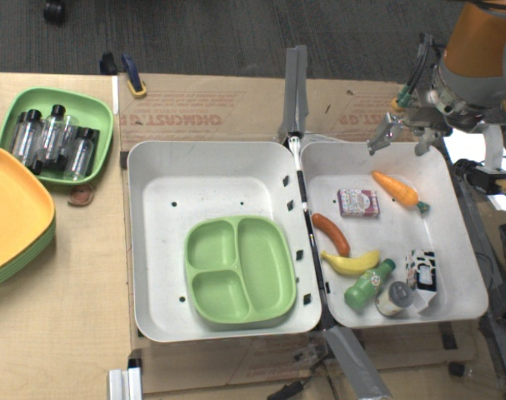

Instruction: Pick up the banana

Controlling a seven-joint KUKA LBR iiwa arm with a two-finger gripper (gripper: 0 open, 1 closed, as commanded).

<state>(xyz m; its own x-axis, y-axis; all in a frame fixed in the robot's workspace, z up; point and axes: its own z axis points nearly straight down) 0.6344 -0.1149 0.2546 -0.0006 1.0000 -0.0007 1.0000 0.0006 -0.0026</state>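
Note:
The yellow banana (pixel 351 262) lies near the front of the right bin (pixel 457 223), between a red-orange sausage (pixel 332 232) and a green bottle (pixel 368 285). My gripper (pixel 400 137) hangs over the bin's back edge, well behind the banana, with its two fingers spread apart and nothing between them.
The right bin also holds a carrot (pixel 398 189), a pink-white packet (pixel 358 202), a small tin (pixel 392 299) and a black-and-white carton (pixel 422 272). A green divided tray (pixel 238 269) lies in the left bin (pixel 152 223). Orange plates (pixel 15 215) and a green dish of bottles (pixel 57 134) sit far left.

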